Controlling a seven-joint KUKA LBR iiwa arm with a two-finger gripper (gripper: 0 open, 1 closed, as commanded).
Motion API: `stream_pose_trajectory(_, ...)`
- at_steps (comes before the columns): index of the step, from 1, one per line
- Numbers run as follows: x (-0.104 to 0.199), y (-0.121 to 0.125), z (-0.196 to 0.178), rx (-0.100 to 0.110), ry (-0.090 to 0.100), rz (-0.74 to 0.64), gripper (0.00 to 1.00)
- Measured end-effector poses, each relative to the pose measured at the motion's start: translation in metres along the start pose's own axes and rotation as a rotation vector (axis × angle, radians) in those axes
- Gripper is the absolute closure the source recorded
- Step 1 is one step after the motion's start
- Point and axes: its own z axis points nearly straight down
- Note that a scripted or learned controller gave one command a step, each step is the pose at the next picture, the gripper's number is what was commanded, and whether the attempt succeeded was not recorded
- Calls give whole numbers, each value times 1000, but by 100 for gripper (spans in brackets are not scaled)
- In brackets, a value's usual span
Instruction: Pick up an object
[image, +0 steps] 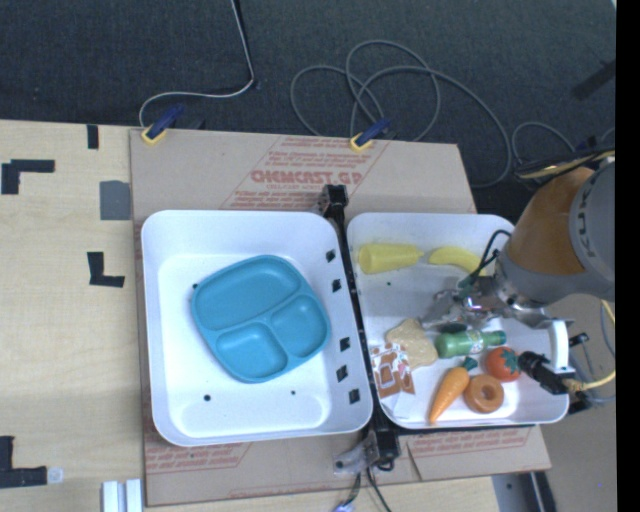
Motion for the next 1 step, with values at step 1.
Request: stream_pose_trajectory(1, 15, 7, 0, -3, -4, 1, 0)
